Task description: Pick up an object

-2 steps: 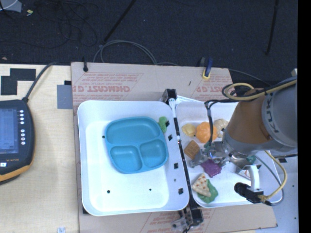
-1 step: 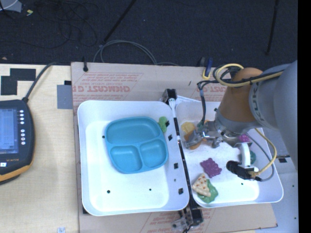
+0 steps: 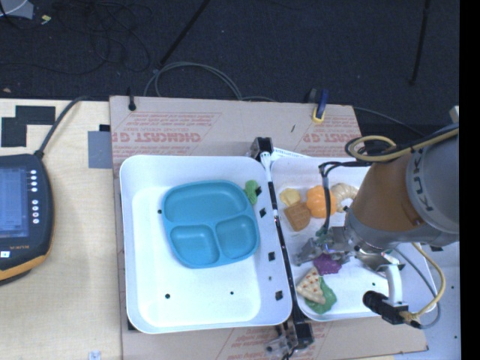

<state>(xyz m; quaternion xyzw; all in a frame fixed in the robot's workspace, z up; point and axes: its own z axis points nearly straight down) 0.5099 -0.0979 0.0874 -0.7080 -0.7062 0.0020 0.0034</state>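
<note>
Claw (image 3: 319, 247), grip state unclear, hovers beside purple toy (image 3: 327, 264), crowded by pizza slice (image 3: 316, 289).

The arm (image 3: 397, 201) hides much of the right bin (image 3: 300, 172); the pincer's (image 3: 319, 247) grip is unclear.

Light falls evenly from above, leaving the two white bins (image 3: 150, 201) bright, close to washed out, with a soft gloss on the blue tray (image 3: 210, 223). Beyond the far edge of the worktop (image 3: 75, 276) the floor (image 3: 225, 28) is dim, almost black. Shadows are faint and short. The picture is coarse and slightly soft; small items blur together.
</note>
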